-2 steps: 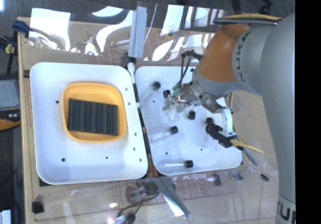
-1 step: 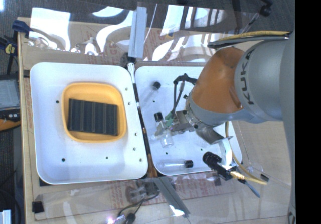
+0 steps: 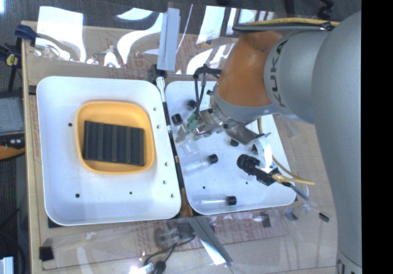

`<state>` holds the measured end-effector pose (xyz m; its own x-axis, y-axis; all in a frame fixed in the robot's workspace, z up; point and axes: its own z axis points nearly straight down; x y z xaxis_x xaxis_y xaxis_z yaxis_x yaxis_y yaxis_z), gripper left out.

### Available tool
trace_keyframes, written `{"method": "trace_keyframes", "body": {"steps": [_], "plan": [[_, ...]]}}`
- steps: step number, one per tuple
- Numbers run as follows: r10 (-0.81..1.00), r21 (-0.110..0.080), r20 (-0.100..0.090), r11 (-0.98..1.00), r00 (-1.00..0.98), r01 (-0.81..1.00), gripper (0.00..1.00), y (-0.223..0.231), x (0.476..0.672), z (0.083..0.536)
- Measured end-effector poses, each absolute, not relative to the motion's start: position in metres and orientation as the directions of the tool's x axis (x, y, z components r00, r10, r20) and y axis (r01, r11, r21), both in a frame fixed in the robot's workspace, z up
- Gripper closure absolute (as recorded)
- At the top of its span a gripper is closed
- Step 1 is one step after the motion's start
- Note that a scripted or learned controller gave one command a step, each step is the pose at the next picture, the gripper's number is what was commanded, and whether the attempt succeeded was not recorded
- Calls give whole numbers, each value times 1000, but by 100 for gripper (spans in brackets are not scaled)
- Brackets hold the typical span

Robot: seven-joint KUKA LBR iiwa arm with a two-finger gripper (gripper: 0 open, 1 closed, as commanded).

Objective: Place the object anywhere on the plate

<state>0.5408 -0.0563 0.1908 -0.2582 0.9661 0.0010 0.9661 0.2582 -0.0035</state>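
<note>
Your arm (image 3: 288, 76) is reaching over right bin (image 3: 279, 196), vials (image 3: 217, 202) lying loose; claw (image 3: 195, 124) state: cannot tell; plate (image 3: 113, 113) is waiting left.

Gripper (image 3: 195, 124): mostly hidden under the wrist.
Right bin (image 3: 202, 91): upper right hidden by arm.
Arm (image 3: 319, 82): cut off at right.

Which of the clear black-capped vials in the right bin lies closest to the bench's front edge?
The vial lying flat along the right bin's front wall, cap pointing right. The other vial lies farther back, mid-bin, just below the tool.
</note>
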Motion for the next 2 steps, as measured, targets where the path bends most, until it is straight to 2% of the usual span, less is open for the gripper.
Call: {"method": "trace_keyframes", "body": {"steps": [1, 2], "plan": [[895, 0, -1, 447, -447, 895, 100, -7, 561, 192], [895, 0, -1, 445, -445, 895, 0, -7, 561, 192]]}}
